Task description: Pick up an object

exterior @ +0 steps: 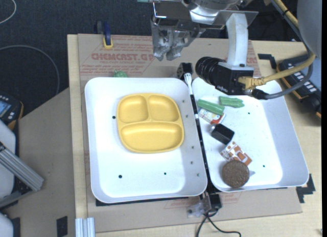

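Two white bins [102, 128] | one yellow tray [150, 122] | one brown disc [235, 173] | pincer [171, 47] state: cannot tell

Two bins side by side on the bench: left bin [102, 144] holds a divided tray [150, 122] sitting slightly toward its far half; right bin [278, 144] holds the small stuff clustered along its left side. In the right bin, far to near: two elongated pieces [220, 103] side by side, a packet [208, 115] just below them, a small block [223, 133], a wrapped item [236, 152], then a round disc [235, 173] at the near edge. Gripper [170, 47] hangs above the board behind the left bin's far edge, well apart from everything in the bins.
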You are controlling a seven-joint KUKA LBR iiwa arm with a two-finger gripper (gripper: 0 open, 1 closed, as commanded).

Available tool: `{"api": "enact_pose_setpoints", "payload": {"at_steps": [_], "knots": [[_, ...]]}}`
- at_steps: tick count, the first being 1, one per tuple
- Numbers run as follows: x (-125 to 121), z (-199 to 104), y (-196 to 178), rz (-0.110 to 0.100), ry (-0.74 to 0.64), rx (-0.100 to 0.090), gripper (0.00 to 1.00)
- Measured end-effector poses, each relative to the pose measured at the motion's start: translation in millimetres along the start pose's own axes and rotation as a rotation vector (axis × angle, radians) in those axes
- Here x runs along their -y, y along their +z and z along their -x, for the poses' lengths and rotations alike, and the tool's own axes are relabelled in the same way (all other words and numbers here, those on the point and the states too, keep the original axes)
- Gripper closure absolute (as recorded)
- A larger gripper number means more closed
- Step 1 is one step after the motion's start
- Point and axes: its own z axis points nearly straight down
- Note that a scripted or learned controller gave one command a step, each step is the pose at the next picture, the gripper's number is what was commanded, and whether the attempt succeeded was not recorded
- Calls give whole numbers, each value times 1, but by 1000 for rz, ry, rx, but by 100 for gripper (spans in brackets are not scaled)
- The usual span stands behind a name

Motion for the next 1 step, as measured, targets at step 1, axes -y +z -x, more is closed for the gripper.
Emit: {"api": "enact_pose_setpoints", "payload": {"at_steps": [1], "knots": [[25,1,105,-29,4,15,100]]}}
